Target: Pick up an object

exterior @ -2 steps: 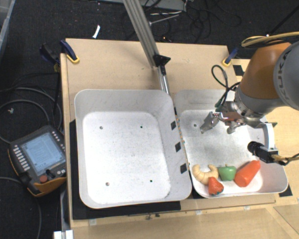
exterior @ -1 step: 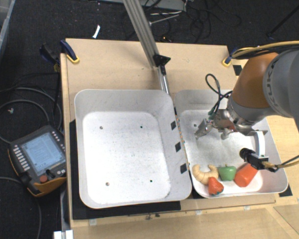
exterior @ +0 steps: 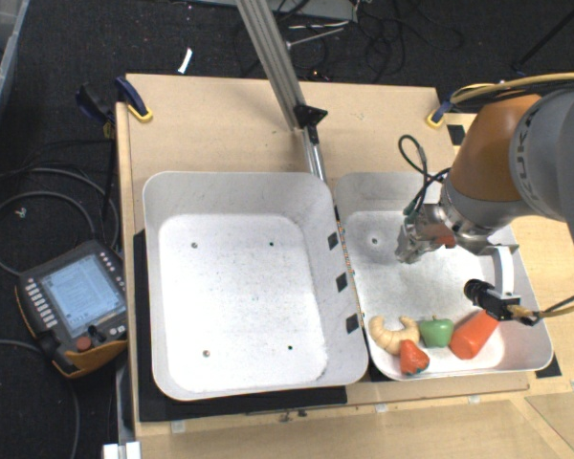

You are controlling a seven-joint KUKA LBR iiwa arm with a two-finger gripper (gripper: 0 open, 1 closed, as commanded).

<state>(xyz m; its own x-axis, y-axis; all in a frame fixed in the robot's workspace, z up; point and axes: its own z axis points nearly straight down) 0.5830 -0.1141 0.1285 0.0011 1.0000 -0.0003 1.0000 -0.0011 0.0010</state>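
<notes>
Arm [exterior: 517, 151]: grey with an orange band, reaching in from 3 o'clock and hanging over the right bin.
Gripper [exterior: 409, 249]: hovering over the upper middle of the right bin, pointing down toward its floor; nothing is showing between its tips, and I cannot tell from here whether the claw is spread or pressed together.
Right bin [exterior: 383, 199]: sitting at the 3 o'clock side of the bench, holding all the objects along its 6 o'clock edge.
Cream curved piece [exterior: 392, 331]: lying at about 7 o'clock from the gripper, well apart from it, touching the red piece below it.
Small red piece [exterior: 413, 356]: resting against the bin's near wall, just beside the green one.
Green piece [exterior: 437, 332]: sitting between the cream piece and the orange one.
Orange piece [exterior: 474, 336]: lying tilted at about 5 o'clock from the gripper, near a black fitting on the arm.
Left bin [exterior: 172, 199]: lying at 9 o'clock from the right bin, its edge overlapping it.
Pendant [exterior: 75, 304]: resting on the floor at the far 9 o'clock side.
</notes>
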